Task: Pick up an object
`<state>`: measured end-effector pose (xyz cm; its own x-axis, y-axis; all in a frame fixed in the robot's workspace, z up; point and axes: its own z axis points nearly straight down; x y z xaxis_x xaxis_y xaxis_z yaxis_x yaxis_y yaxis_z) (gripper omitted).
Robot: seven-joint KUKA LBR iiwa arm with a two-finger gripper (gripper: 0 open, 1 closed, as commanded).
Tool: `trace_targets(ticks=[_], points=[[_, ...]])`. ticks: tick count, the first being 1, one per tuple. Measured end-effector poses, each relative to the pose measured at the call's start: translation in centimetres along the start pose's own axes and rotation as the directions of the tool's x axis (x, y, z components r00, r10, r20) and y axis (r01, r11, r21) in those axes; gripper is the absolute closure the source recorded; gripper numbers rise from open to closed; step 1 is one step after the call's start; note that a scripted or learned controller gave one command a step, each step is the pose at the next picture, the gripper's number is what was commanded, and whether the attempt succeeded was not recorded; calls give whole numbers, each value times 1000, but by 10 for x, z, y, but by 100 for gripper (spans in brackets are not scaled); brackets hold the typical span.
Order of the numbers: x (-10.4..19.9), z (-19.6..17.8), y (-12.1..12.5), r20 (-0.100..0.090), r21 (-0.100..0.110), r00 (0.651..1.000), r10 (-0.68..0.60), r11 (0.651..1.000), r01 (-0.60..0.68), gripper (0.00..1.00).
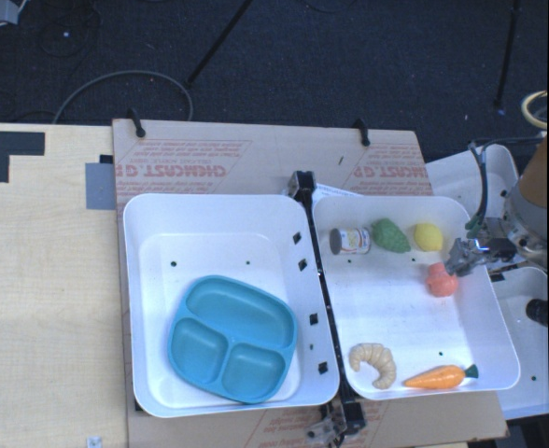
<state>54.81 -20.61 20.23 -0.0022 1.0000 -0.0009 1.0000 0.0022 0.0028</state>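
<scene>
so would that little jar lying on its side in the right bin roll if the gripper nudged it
Probably: the jar lies on its side, so a push across its length would likely roll it. It looks small and probably light. The green item right beside it might stop it.

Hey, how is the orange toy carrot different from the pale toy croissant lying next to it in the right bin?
The orange toy carrot is bright orange with a dark green tip; the pale toy croissant is cream-coloured all over. The carrot is straight, tapered and lies roughly level, while the croissant is curved into a crescent. Both lie near the front wall of the right white bin, close together but apart.
</scene>
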Motion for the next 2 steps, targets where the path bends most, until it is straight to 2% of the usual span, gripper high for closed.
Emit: trace_targets(ticks=[1,2], points=[[-1,-36,1,0,1,1000,0,1000,0,100],[51,-44,12,-3,3,1000,-3,1000,3,100]])
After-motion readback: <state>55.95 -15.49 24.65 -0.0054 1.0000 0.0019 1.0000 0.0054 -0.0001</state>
